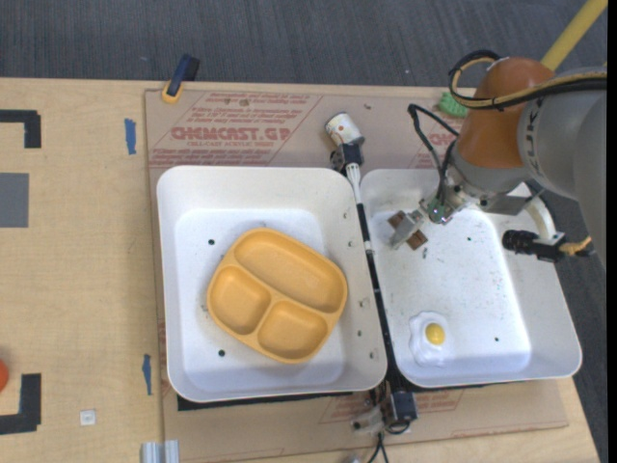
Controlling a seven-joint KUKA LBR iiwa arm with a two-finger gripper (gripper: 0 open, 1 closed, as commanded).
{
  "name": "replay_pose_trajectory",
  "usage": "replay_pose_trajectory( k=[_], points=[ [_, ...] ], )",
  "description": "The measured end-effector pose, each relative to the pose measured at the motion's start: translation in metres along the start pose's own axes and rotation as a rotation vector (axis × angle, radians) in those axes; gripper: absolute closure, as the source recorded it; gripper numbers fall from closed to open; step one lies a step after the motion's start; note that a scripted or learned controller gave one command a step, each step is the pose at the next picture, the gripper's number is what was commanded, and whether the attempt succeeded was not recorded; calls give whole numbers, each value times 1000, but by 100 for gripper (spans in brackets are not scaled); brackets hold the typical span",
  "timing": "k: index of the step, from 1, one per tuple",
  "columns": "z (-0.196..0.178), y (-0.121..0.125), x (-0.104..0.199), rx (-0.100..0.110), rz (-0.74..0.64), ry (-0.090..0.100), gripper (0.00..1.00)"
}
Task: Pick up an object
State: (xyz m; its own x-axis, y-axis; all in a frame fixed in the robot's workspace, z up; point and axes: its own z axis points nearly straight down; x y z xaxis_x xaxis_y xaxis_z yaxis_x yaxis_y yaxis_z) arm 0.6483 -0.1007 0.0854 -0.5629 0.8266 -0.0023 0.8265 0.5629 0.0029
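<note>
Nearest my camera, a fried-egg toy (430, 337) is lying flat on the floor of the right bin (540, 355), near its front left corner; I am reading it as soft moulded plastic, a glossy white with a raised yellow yolk, and low enough to be hard to pinch. I am taking it as the likeliest thing to pick up, and it is sitting well apart from the pincer (409, 231). That pincer is hanging over the bin's back left corner, near the wall, reaching in from the grey arm (569, 152) with its orange band. Small and dark from here, it is giving me no clear sign of how wide it stands or of anything held, so I cannot tell. Over in the left bin (183, 287), a yellow divided plate (278, 293) is resting flat, smooth and round-cornered, with three shallow compartments. Both bins are sitting on the brown bench (77, 258).
</note>
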Motion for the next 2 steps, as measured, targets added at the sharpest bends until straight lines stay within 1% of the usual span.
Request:
replay_pose_trajectory(
  k=[2],
  points=[
    [0,0,0,0,0,0,0]
  ],
)
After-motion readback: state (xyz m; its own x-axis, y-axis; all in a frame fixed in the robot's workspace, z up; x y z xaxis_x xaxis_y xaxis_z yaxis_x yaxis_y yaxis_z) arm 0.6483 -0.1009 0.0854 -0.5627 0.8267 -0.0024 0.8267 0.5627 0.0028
